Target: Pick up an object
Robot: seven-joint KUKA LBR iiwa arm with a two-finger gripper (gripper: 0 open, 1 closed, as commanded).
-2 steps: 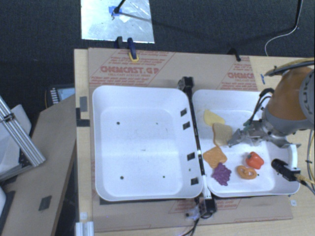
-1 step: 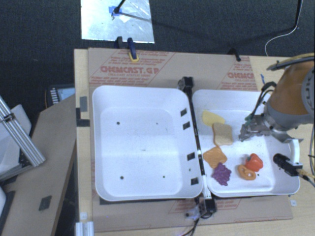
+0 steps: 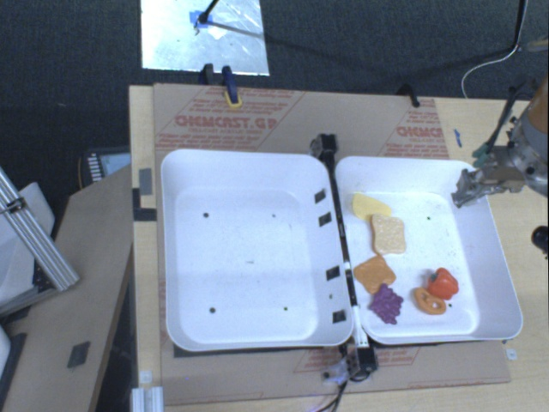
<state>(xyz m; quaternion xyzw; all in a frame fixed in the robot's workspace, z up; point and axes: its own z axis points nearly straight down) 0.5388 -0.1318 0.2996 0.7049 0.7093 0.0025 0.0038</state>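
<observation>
Claw point(image 3: 465, 191): I see it at the right bin's point(image 3: 493, 256) upper right corner, over the rim area, arm coming in from the right. Nothing between the fingers; too small and blurred for me to tell whether they stand apart or together.
Targets: five food pieces, all in the right bin, none in the left bin point(image 3: 249, 247).
Layout: yellow piece point(image 3: 371, 205) and toast slice point(image 3: 389, 234) near the bin's left wall, upper half; orange wedge point(image 3: 375, 274) and purple grapes point(image 3: 386, 303) below them by the divider; red-orange pepper point(image 3: 436, 291) toward the lower middle.
Key relation: every piece lies left of and below the claw in the camera view. Toast slice and yellow piece look nearest, well apart from the claw across bare bin floor.
Long axis: toast slice runs roughly up-down in the view.
Spacing: toast slice touches or nearly touches the yellow piece; orange wedge sits just beside the grapes. Pepper stands most alone.
My call: pepper is the cleanest pick; needs a move down-left first.
</observation>
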